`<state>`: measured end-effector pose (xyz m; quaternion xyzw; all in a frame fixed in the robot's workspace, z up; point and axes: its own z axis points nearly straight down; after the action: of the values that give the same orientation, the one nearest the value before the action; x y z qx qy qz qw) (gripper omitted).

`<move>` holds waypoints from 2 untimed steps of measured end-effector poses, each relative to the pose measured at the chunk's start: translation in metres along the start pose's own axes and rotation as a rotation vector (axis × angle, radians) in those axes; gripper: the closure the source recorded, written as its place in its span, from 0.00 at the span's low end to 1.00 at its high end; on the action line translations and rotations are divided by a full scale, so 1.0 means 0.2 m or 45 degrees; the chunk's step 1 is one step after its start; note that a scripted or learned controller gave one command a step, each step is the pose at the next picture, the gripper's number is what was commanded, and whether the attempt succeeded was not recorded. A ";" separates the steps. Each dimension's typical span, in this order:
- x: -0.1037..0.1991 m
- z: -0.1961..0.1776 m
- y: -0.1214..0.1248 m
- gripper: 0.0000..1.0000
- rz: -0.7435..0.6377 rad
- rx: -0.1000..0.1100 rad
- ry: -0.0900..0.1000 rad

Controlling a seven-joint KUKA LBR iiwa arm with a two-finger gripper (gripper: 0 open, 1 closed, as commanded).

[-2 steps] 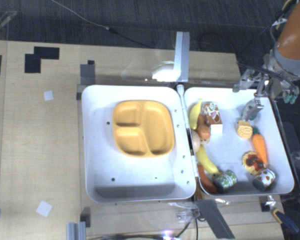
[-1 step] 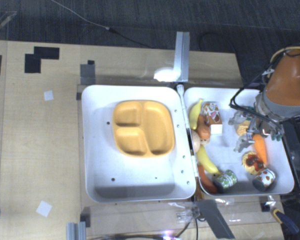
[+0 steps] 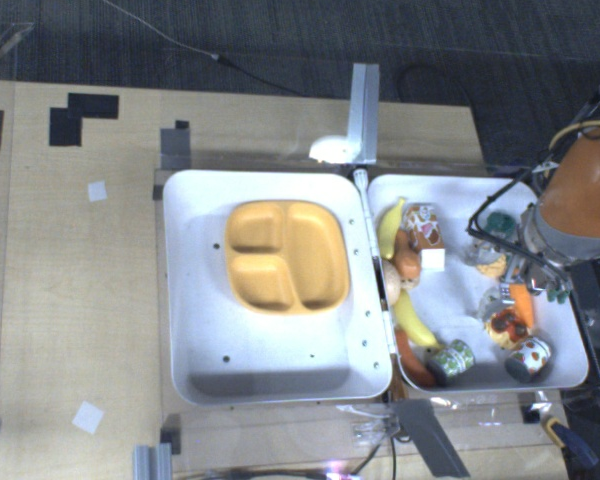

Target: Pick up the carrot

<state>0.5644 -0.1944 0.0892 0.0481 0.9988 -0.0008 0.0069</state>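
Carrot [image 3: 522,303] lies just beside the pincer [image 3: 507,286].

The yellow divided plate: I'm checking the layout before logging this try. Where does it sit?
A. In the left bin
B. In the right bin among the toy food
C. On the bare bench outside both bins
A: the yellow divided plate lies flat on the floor of the left bin, while the bananas and other toy food are in the right bin.
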 end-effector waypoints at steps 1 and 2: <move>-0.02 -0.07 0.01 1.00 -0.008 0.002 -0.015; 0.24 -0.01 0.02 1.00 -0.050 0.003 -0.008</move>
<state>0.5168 -0.1858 0.0910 0.0285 0.9995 -0.0021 0.0102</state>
